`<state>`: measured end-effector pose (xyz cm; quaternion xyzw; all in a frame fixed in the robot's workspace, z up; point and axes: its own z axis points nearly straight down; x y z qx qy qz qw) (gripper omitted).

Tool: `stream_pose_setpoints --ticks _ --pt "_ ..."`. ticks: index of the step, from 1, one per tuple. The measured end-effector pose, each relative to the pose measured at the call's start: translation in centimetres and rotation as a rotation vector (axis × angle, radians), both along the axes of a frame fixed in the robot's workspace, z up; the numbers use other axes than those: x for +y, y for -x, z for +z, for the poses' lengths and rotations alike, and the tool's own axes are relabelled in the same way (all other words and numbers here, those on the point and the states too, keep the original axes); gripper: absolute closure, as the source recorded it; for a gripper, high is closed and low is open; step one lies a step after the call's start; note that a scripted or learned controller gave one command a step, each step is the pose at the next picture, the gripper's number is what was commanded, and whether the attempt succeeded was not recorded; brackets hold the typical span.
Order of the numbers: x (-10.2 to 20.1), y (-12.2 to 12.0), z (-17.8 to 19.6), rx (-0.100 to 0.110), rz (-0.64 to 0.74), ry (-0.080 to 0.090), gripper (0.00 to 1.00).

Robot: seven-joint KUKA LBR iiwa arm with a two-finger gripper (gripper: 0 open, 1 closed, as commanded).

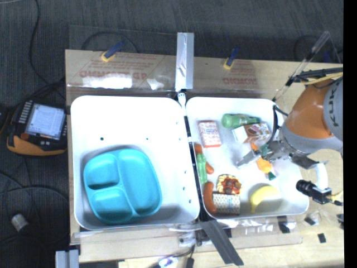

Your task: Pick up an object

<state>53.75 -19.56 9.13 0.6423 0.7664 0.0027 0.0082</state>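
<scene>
Dark carpet surrounds your worktop (128, 71), which carries 2 shallow white bins side by side. Your left bin (125, 108) holds a turquoise divided tray (121, 184) toward its 7 o'clock corner. Your right bin (237, 104) holds the candidates for picking: a green bottle (240, 120) at 12 o'clock, a red-and-white packet (209, 133) at 10 o'clock, a brown snack bag (257, 132) just beside the bottle, a yellow lemon-like piece (263, 195) at 5 o'clock, and a patterned box (227, 194) at 6 o'clock. Your arm (312, 121) reaches in from 3 o'clock, and the pincer (266, 152) sits low over the clutter at the bin's 2 o'clock area, near a small orange item (264, 163) and the snack bag. You cannot tell from this view whether the pincer is wide or narrow, nor whether anything sits in it. Judge the task as not yet done: nothing is visibly lifted, every object rests on the bin floor, and the grasp and lift both remain ahead of you.
</scene>
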Motion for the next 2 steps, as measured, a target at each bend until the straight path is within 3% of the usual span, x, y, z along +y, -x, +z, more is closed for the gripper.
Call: stream_pose_setpoints --ticks 1,2 --pt "0.1 -0.2 1.1 -0.004 0.001 -0.003 1.00" --pt "6.3 -9.8 11.3 0.017 0.032 -0.004 1.00"
